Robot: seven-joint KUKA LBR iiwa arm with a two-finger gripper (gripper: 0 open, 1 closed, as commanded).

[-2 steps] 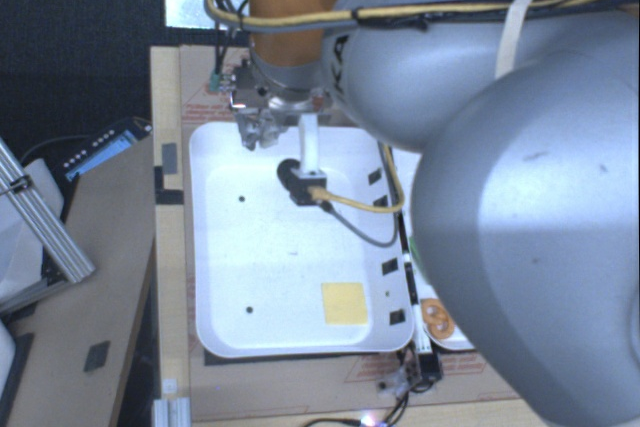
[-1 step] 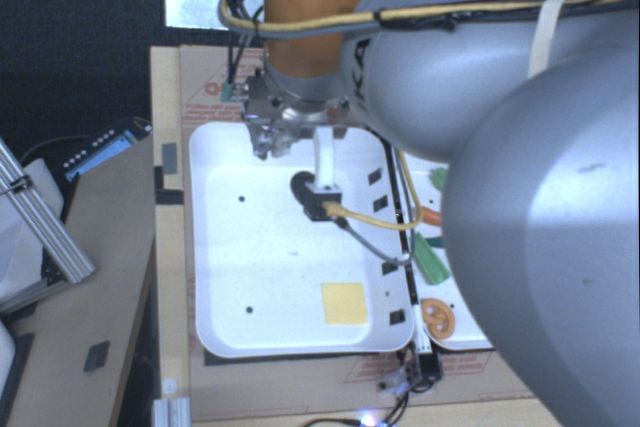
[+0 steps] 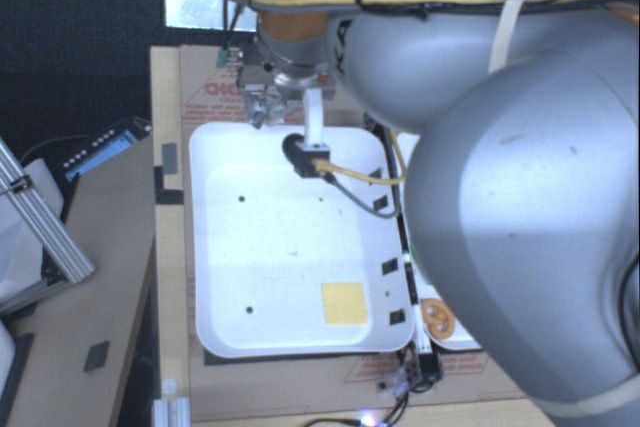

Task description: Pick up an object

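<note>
Your gripper (image 3: 283, 110) hangs at the bin's (image 3: 215, 215) upper edge, its fingers' state unreadable; steer toward the yellow square (image 3: 344, 303), lower centre, probably flat.

Tan bench (image 3: 95, 245) against a dark backdrop (image 3: 70, 15).

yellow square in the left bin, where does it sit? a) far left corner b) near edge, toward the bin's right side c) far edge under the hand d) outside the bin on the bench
b: the yellow square lies flat on the floor of the left bin by its near rim and right of centre, well apart from the hand up at the far edge.
</note>
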